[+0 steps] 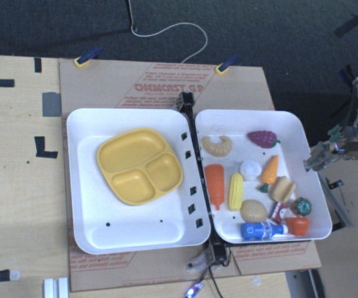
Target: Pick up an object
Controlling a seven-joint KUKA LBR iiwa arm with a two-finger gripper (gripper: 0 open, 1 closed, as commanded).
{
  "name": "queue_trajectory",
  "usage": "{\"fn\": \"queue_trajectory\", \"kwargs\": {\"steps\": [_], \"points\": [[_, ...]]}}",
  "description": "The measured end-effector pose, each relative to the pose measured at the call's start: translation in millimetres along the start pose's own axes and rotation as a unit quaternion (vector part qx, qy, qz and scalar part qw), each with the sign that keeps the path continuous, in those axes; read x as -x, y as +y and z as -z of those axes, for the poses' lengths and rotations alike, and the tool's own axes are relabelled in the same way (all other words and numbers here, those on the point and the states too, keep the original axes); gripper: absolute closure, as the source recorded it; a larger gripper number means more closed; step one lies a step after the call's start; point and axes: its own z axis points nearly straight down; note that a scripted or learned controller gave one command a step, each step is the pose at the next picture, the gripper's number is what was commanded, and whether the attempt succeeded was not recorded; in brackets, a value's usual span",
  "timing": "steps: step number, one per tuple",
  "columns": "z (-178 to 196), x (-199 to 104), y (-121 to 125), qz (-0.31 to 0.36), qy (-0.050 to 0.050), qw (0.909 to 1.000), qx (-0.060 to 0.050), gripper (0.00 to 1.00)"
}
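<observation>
The gripper hovers just outside the right wall of the right shallow white bin, by the worktop's right edge, nothing visible in it; whether it is open or closed cannot be told. That bin holds plastic toy food: a purple grape bunch, an orange carrot, a yellow corn cob and a blue bottle along its near wall. The left white bin carries a yellow three-compartment plastic plate.
</observation>
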Motion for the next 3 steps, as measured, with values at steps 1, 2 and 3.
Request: {"fn": "queue_trajectory", "kwargs": {"steps": [1, 2, 3], "points": [[-69, 32, -2, -0.003, 0.0, 1.0, -0.004, 1.0], [-8, -47, 1, 0.002, 0.0, 1.0, 0.002, 1.0], [-86, -6, -2, -0.004, 0.0, 1.0, -0.004, 1.0]]}}
